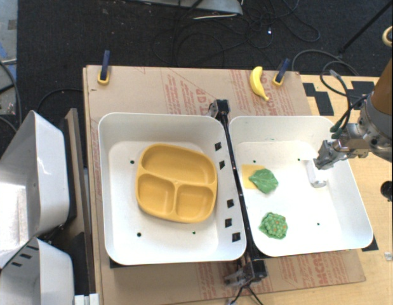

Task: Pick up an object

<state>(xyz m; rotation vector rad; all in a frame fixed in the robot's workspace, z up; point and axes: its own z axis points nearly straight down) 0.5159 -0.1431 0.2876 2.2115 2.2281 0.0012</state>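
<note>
Gripper [319, 173] hung at the frame's right over the right-hand shallow white bin [348, 230], its state impossible to tell. Nearest lay a speckled green lump [273, 225], then another green lump [265, 180] on a yellow patch, both left of it.

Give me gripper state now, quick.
Gripper: over the right bin, near its right side; open or shut cannot be told. Nothing seen between its fingers.
</note>
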